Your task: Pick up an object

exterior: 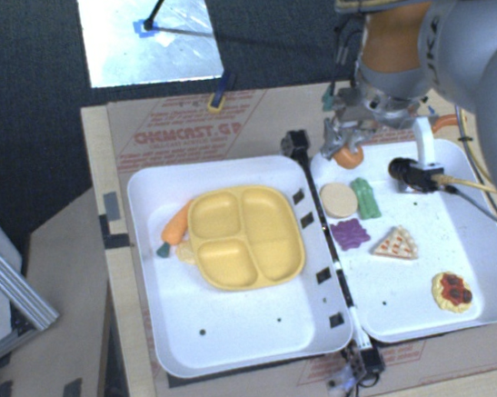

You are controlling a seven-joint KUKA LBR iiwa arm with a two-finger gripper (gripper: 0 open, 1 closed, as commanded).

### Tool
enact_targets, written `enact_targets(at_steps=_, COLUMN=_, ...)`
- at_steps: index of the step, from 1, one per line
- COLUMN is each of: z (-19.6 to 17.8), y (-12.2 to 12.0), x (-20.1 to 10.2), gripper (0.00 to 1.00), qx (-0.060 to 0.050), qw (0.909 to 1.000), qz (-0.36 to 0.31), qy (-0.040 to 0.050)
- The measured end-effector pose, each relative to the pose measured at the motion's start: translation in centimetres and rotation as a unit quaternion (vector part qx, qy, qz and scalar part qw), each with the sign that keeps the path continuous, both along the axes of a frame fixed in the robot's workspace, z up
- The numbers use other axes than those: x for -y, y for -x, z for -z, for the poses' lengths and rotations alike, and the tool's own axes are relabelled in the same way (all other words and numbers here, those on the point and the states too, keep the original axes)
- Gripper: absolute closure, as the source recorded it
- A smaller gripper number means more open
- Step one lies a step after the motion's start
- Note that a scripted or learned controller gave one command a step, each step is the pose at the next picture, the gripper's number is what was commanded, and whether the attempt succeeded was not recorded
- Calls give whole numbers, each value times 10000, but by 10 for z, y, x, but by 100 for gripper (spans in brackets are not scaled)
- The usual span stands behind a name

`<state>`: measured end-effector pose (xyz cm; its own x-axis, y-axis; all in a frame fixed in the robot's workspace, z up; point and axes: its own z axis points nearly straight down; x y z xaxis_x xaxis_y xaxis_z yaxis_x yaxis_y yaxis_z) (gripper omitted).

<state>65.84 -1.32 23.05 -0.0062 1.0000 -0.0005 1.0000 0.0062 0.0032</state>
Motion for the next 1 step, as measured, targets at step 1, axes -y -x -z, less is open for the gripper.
enact_targets(at_steps=1, z=13, y=0, x=1, gripper=100, qx=-9, qw=10000, qz=11, qy=2)
